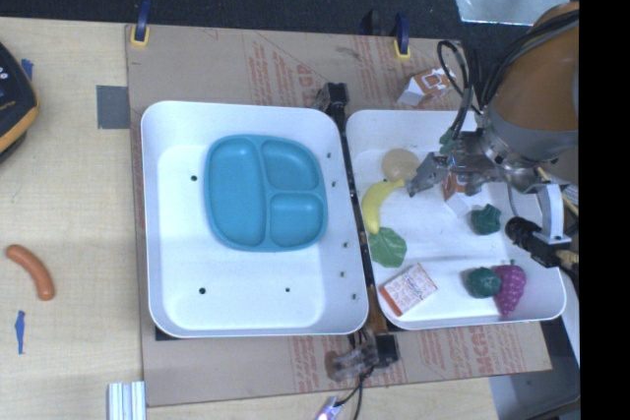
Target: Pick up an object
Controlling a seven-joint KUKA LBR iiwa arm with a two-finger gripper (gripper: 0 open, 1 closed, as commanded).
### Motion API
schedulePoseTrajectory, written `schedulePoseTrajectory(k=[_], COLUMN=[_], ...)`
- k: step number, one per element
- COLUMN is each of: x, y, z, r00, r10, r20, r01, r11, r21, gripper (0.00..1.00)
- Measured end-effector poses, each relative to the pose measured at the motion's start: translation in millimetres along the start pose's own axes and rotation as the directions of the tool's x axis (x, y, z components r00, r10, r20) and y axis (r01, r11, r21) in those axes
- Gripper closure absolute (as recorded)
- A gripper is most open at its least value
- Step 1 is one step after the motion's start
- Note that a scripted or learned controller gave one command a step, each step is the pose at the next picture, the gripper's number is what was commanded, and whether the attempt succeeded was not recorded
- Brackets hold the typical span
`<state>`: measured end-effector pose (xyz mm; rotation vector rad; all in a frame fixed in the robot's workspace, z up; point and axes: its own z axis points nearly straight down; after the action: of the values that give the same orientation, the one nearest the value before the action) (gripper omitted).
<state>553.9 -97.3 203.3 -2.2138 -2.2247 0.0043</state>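
My arm [536, 84] comes in from the right, grey with its orange band bulging over the far right corner of the right bin [551, 310]. My gripper [433, 174] hangs low over the upper middle of that bin, pointing left, cables looping up behind it. I cannot tell from this slant how my jaws stand, and I see nothing plainly held.

Nearest the camera, along the bin's front wall, lie a small red-and-white packet [408, 288], a dark green lump [482, 282] and a purple bunch of grapes [510, 288], the last two touching. Further in, a green leafy piece [387, 247] sits against the left wall, touching the lower end of a yellow banana [376, 202]. The banana curves up toward my gripper tip, and a pale round object [400, 162] lies just beyond it, just beside the tip. A second small dark green piece [483, 220] rests right of centre, below my wrist. A black fitting [532, 241] sticks out near the bin's right wall.

The left bin [167, 310] carries a blue divided plate [266, 192], well apart from me. On the bench at the far left lies a sausage [31, 270], and a black and yellow device [15, 103] sits at the edge. Beyond the right bin, a small brown and white carton [425, 88] rests on the cardboard [246, 64].
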Motion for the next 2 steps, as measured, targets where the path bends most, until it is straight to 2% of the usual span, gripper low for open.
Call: schedulePoseTrajectory(k=[1,2], x=[-48,-43], y=[39,94], z=[53,93], r00=[1.0,1.0], r10=[0.001,-0.001], r20=[0.003,0.007], r01=[-0.001,0.001], r11=[1.0,1.0], r21=[0.0,-0.019], gripper=[0.0,0.0])
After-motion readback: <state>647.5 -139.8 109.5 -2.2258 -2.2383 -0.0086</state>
